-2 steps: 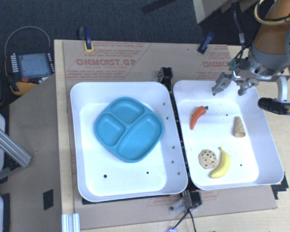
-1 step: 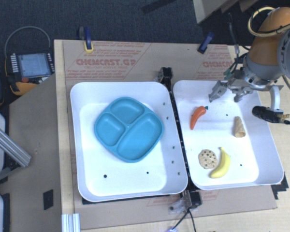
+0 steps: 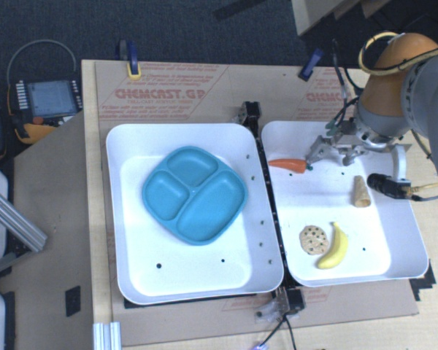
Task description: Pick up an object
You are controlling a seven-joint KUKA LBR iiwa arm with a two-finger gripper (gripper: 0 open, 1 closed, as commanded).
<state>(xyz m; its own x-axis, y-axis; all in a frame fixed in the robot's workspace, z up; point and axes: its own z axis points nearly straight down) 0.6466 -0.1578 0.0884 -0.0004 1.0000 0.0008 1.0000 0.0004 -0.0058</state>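
Carrot (image 3: pixel 288 165): seen lying flat in the right bin, at its upper left, close to the wall shared with the left bin; orange body, darker tip toward the claw.
Tabletop (image 3: pixel 204 86): covered with brown board printed in red letters; both bins are carried on it side by side.
Left bin (image 3: pixel 131 268): white and shallow; one blue plate is held in it.
Plate (image 3: pixel 195 194): blue, three compartments, set slightly turned near the bin's middle; nothing is seen in the compartments.
Right bin (image 3: pixel 394 261): white and shallow; carrot, cookie, banana and a tan piece are held in it.
Cookie (image 3: pixel 313 239): round, pale with dark chips, placed low in the right bin, just beside the banana.
Banana (image 3: pixel 334 246): yellow, curved, laid to the right of the cookie, near or touching it; which one cannot be told.
Claw (image 3: pixel 309 164): lowered at the carrot's right end; whether it is spread or pressed together cannot be told, and no grip on the carrot can be confirmed.
Tan piece (image 3: pixel 360 192): short and cylindrical, laid right of the claw, well apart from the carrot.
Arm (image 3: pixel 394 86): reached in from the right, orange band above grey wrist.
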